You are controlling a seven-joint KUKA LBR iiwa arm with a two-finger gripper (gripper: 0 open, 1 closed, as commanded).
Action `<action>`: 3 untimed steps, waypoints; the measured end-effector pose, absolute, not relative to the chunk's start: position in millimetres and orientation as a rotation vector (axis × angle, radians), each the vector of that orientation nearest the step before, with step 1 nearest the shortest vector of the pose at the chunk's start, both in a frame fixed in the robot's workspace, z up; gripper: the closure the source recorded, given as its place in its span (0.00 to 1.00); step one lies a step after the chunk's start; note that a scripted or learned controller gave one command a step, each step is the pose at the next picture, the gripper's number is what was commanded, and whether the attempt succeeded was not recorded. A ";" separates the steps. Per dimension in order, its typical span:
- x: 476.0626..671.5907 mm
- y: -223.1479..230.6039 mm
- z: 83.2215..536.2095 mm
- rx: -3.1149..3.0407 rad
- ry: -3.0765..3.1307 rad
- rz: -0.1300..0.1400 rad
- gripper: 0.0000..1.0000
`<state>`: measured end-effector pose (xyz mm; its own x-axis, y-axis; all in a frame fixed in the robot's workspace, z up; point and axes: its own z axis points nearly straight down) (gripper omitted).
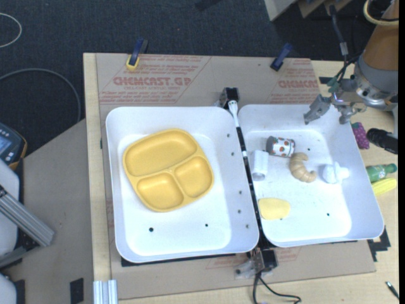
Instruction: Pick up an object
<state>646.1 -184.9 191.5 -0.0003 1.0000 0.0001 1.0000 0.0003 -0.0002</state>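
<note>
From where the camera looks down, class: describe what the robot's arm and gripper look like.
The arm at the right is grey with a wide orange band above the wrist. Dark cables run along it. The gripper is small, grey metal, with two thin fingers splayed below a pale collar.

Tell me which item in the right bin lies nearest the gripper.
The small can, lying on its side at the bin's upper middle, is nearest the gripper. The croissant, white pieces and yellow piece lie farther down.
</note>
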 end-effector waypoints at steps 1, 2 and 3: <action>612.2 -215.0 82.8 -2.224 -2.213 -0.010 0.00; 569.1 -169.9 84.5 -2.214 -2.219 0.002 0.00; 571.5 -172.7 95.4 -2.223 -2.221 -0.001 1.00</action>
<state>571.5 -172.7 95.4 0.0007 1.0000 -0.0003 1.0000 -0.0007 0.0013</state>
